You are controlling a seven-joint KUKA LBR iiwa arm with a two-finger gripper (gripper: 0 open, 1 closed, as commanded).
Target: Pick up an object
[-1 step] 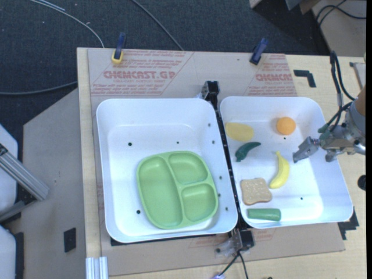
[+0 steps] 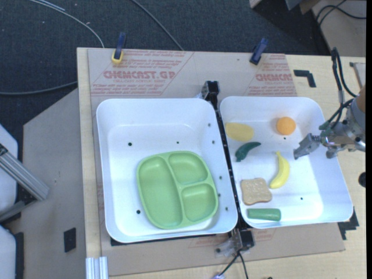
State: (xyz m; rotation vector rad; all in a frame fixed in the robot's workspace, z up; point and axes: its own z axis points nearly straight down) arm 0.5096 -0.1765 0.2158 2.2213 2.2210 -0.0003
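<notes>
**Hand poised over the right bin**

The hand is being held over the right bin, near the worktop's right edge; whether it is spread cannot be told. A curved yellow banana is lying just beside it, untouched. A smooth green divided plate is resting in the left bin.

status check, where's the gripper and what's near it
Gripper low over right bin, nothing seen held. Banana closest, orange beyond it. Nothing blocking either.

Red print "CHEMCAST GP" on the brown sheet under the bins; repeated, partly cut off, nr the clip.
</notes>
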